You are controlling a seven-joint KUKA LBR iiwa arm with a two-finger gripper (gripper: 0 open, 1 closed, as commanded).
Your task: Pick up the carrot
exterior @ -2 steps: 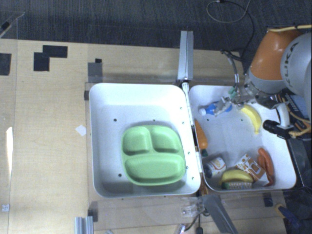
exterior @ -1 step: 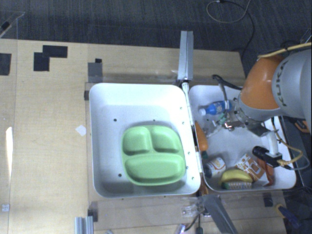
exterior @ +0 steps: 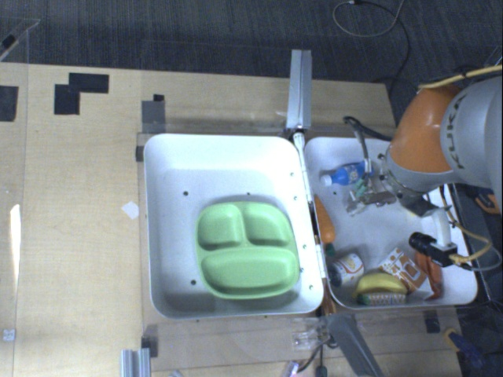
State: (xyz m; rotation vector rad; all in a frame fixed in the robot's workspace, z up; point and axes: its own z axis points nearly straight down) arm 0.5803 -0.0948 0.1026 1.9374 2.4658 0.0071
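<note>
Two shallow white bins sit side by side on the wooden bench, seen from above at a slant. In the left bin [exterior: 169, 210] lies a green divided plate [exterior: 247, 248] with three compartments, set toward the near right part of the bin floor.

Within the right bin [exterior: 464, 293] the carrot [exterior: 323, 221] lies lengthwise against the left wall — just beside the divider between the bins, roughly midway along it (a slim orange shape, partly tucked under the rim). Near the far wall is a clear bottle with a blue cap [exterior: 343, 174]. Along the near edge are a small can [exterior: 348, 265], a yellow banana [exterior: 381, 283] and a brown-and-white snack packet [exterior: 409, 268].

From the right the grey arm with its orange band reaches in, and the gripper [exterior: 368, 196] hangs over the middle of the right bin, close to the bottle and apart from the carrot. How far its claw is parted I cannot tell — nothing is visibly held.
</note>
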